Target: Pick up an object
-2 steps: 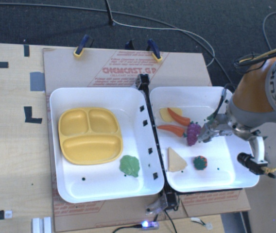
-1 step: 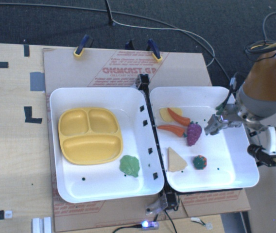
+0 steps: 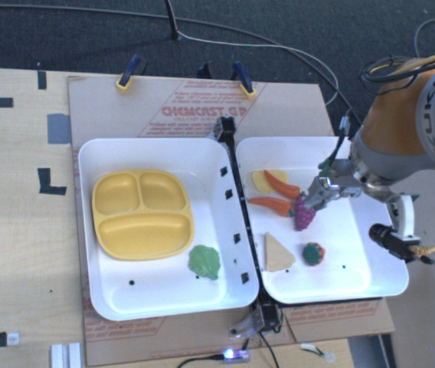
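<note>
Two shallow white bins are set side by side on a cardboard sheet (image 3: 202, 110) clamped to the bench. The left bin (image 3: 103, 156) is occupied by a yellow divided plate (image 3: 142, 213) and, just off its lower right corner, a green leafy piece (image 3: 204, 261). The right bin (image 3: 355, 282) is stocked with a pale yellow slice (image 3: 262, 180), two orange carrots (image 3: 279, 194), a tan wedge (image 3: 278, 253), a small red-and-green ball (image 3: 313, 254) and a purple grape bunch (image 3: 304, 216). The gripper (image 3: 312, 202) is lowered into the right bin directly over the grape bunch, whose top is met by the fingers; whether the fingers are open or closed around it cannot be told.
</note>
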Available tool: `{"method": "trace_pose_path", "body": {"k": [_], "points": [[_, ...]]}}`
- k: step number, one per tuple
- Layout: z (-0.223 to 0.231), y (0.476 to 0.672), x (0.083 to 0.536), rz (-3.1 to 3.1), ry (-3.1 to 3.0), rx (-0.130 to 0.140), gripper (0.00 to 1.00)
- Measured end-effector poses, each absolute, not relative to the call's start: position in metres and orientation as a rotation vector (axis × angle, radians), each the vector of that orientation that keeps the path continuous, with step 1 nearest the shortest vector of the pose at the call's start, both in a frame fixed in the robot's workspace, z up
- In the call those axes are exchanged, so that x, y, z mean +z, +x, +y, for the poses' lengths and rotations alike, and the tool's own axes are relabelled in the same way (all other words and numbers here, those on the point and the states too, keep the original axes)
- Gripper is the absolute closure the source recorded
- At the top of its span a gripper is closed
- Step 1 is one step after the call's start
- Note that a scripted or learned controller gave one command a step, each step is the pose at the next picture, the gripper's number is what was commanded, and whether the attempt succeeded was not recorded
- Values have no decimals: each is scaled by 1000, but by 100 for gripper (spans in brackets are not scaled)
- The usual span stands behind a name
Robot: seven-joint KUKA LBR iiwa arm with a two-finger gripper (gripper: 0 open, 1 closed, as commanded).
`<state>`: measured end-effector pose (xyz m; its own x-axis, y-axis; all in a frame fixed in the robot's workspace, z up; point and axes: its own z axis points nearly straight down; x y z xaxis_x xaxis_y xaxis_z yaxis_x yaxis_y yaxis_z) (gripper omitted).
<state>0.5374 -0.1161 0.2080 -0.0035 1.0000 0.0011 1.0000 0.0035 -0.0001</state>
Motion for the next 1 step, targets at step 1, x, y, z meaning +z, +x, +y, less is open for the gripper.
{"method": "trace_pose_path", "body": {"k": [1], "points": [[-65, 543, 201, -2225, -2216, 0, 100]]}}
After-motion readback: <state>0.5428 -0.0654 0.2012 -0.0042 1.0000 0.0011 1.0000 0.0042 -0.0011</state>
